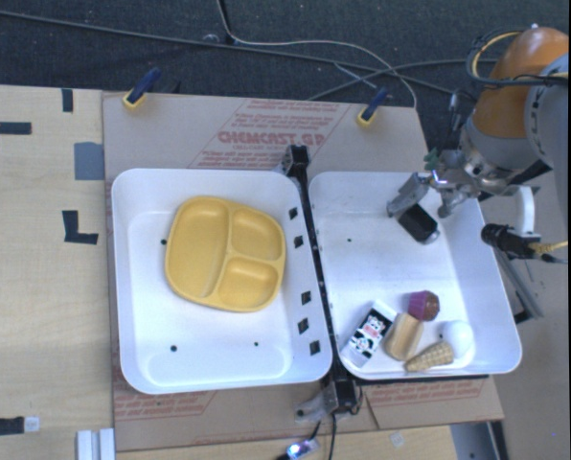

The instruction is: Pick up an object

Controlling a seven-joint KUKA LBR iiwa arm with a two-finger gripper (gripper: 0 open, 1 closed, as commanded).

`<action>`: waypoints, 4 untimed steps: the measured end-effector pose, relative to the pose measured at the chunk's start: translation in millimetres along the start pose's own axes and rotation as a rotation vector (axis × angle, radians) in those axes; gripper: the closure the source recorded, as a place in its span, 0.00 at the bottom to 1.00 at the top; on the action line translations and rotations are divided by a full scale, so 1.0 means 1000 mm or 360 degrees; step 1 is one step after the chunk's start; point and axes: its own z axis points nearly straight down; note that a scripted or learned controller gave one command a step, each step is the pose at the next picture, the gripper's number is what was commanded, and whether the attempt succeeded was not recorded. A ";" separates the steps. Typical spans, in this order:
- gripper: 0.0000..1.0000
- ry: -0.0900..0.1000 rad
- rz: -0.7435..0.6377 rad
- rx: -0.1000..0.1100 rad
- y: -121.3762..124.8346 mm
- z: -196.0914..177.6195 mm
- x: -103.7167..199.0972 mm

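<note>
where the right bin (477, 257) comes nearest the camera, four things crowd its front edge: a cow-print carton (370, 334), a tan cylinder with a purple top (410, 326), a cone (431, 356) and a white ball (456, 334), all close together. left of them, in the other bin (132, 276), a yellow divided plate (225, 253) lies flat. farther back my gripper (418, 209) hangs over the right bin's rear half, well apart from the cluster, with nothing between its fingers; whether they are spread or pressed together i cannot tell. beyond, two clamps (142, 87) pin the cardboard (266, 132).
</note>
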 end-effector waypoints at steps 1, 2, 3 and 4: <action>0.00 -0.0004 -0.0006 -0.0023 0.003 -0.010 0.000; 0.00 -0.0006 -0.0007 -0.0018 0.010 0.037 0.001; 0.00 -0.0025 -0.0006 -0.0046 0.014 0.080 -0.003; 1.00 -0.0031 -0.0009 -0.0071 0.018 0.062 -0.004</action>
